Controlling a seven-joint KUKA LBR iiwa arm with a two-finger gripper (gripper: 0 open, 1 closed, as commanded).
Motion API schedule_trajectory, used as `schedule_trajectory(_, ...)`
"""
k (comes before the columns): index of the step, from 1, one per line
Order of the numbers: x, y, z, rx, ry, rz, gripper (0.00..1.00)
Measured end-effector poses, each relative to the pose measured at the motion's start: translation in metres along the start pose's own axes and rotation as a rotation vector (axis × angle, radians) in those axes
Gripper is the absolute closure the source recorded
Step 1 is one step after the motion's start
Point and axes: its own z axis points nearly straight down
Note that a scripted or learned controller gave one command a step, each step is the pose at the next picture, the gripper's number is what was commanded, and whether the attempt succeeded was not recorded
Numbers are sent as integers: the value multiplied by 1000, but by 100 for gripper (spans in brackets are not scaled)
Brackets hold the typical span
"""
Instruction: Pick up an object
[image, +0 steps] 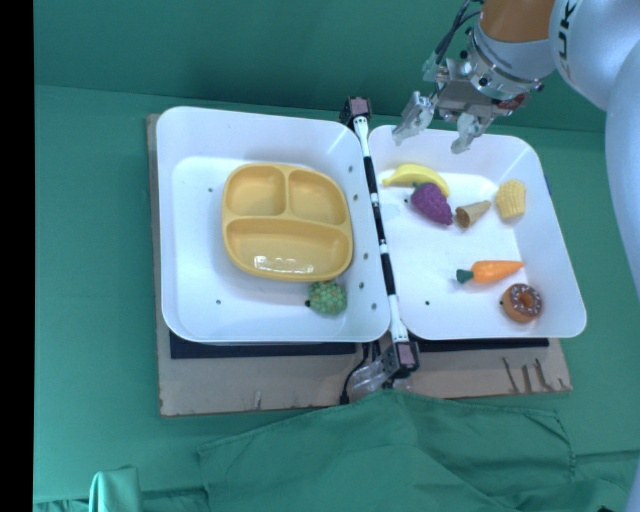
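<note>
My gripper (438, 125) hangs open over the far edge of the right bin (560, 300), with nothing between its fingers (411, 118). Just below it lie a yellow banana (415, 176) and a purple grape bunch (431, 203). Further right sit a small ice-cream cone (473, 213) and a yellow corn cob (511, 200). An orange carrot (490, 270) and a brown donut (521, 302) rest nearer the front of that bin.
The left bin (190, 290) holds a yellow three-compartment tray (287, 222) and a green broccoli piece (327, 297) by its front right corner. A black-and-white divider bar (378, 220) runs between the bins. Green cloth lies in front of the bench.
</note>
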Motion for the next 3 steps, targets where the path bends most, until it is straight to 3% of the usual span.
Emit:
schedule_trajectory(1, -53, 62, -26, 3, -2, 4, 0)
schedule_trajectory(2, -145, 57, 17, 17, -2, 11, 0)
schedule_trajectory(3, -155, 54, 121, 23, 1, 4, 0)
